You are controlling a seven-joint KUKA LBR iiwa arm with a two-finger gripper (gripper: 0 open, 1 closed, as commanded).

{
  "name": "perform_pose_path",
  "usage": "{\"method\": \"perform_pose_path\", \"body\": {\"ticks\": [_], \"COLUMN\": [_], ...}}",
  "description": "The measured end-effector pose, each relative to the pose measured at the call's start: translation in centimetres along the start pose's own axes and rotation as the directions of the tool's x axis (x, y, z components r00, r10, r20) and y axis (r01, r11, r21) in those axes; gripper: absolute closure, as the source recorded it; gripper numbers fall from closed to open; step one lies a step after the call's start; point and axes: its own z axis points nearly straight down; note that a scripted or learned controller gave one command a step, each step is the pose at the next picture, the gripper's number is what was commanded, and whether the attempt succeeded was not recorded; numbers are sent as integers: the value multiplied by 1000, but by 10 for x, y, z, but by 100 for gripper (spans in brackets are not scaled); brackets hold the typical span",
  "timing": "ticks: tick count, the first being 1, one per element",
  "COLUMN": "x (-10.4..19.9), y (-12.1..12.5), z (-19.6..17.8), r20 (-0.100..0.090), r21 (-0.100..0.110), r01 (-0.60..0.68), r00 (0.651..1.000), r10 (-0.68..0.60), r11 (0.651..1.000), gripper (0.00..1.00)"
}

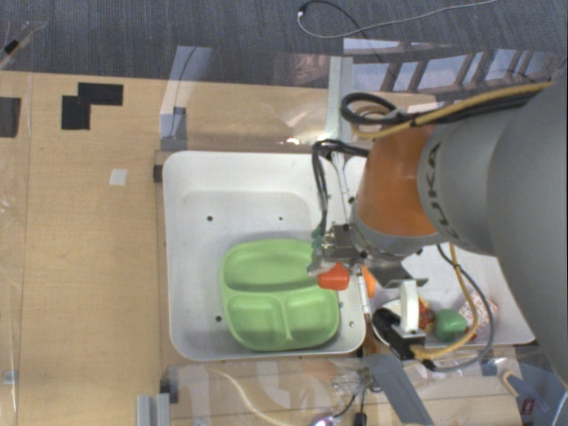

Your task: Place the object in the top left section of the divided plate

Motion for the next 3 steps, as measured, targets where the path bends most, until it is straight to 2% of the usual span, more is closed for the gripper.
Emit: {"method": "perform_pose_path", "body": {"ticks": [1,2,3], "x": [-5,27,70], "y": [0,8,46], "z": [0,60,-19], "r20": [1,-13,1], "r21": [1,-14,1], "r01": [-361,-536,-398], "r00": [932,844,918], "r10": [361,536,398], "r11": [932,844,918], "gripper": [100,100,100]}}
